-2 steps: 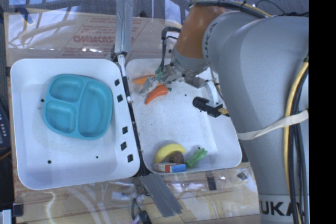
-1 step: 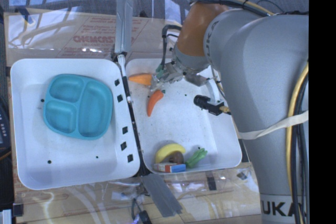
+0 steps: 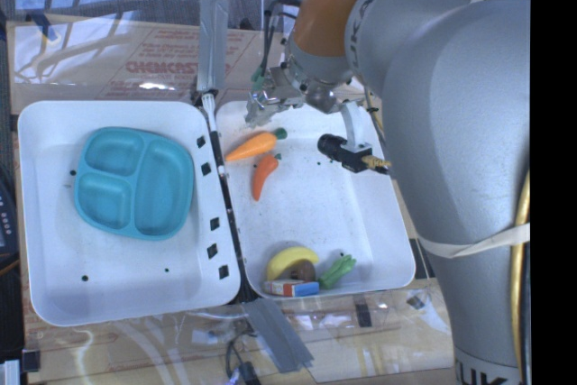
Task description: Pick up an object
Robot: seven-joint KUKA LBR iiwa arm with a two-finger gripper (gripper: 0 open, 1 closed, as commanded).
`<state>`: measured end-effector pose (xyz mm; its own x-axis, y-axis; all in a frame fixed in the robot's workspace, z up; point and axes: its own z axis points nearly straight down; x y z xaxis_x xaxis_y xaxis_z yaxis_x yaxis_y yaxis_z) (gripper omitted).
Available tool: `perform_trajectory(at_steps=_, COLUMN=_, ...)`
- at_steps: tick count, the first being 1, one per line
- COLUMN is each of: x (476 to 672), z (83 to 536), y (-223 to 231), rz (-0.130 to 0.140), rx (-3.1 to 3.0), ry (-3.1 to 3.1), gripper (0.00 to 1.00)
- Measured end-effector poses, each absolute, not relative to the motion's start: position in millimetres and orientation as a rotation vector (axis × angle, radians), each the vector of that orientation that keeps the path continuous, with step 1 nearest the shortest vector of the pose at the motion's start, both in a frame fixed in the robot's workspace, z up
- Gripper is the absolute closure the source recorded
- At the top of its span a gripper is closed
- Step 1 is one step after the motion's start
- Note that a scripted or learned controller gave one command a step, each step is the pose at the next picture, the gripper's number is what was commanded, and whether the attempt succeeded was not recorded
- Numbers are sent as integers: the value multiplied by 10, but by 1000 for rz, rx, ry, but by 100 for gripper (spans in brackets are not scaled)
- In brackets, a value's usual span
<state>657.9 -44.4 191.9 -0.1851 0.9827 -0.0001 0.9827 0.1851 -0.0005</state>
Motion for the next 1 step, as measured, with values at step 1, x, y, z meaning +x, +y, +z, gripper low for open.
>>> perform_trajectory(at_steps=1, x=6570, z=1898, y=-448, rz=5, rx=-2003, ry=-2416, gripper=0)
